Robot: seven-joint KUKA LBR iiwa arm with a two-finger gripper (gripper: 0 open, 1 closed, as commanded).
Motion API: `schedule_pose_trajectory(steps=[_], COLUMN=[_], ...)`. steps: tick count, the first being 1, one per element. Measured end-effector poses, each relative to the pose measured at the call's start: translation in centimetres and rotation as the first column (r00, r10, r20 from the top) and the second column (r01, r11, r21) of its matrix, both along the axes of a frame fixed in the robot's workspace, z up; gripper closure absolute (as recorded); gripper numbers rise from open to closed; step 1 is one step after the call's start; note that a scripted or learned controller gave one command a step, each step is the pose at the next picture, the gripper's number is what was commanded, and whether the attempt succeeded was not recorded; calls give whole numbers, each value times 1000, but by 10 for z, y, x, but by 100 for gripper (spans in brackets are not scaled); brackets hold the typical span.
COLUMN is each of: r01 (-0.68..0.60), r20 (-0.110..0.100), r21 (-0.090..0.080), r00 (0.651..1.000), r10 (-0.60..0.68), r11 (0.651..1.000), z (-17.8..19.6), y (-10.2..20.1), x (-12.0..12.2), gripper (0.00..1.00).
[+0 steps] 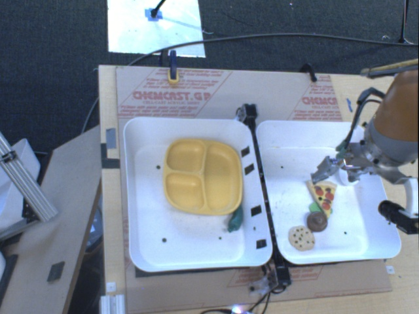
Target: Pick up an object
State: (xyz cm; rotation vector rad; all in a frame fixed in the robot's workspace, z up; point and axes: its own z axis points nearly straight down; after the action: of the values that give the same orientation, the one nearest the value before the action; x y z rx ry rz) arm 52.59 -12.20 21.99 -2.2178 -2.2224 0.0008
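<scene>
the arm (396,120) reaches in from the right over the right bin (288,142), and its gripper (325,170) hangs above the middle of that bin, just past the top end of a toy pizza slice (323,195). one grey finger (322,171) shows, pointing left; i cannot tell how far the gripper is open, and nothing can be seen in its grasp. below the slice lies a small brown round piece (317,222), and a speckled cookie (301,238) sits near the bin's front left corner. in the left bin (141,175) a yellow divided plate (202,176) lies in the middle, with a small green piece (235,218) touching its front right corner.
</scene>
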Motion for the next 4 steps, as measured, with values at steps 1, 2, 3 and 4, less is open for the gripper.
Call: schedule_pose_trajectory(steps=[1, 2, 3, 4], r01=[1, 1, 3, 3], r20=[-1, -2, 4, 8], r21=[0, 0, -1, -3], r00=[1000, 1000, 1000, 1000], r10=[-1, -1, -3, -3], r11=[1000, 1000, 1000, 1000], z=[-51, -113, -99, -52], y=[9, 13, 12, 3], x=[-6, -9, -7, -7], gripper=[0, 0, 100, 100])
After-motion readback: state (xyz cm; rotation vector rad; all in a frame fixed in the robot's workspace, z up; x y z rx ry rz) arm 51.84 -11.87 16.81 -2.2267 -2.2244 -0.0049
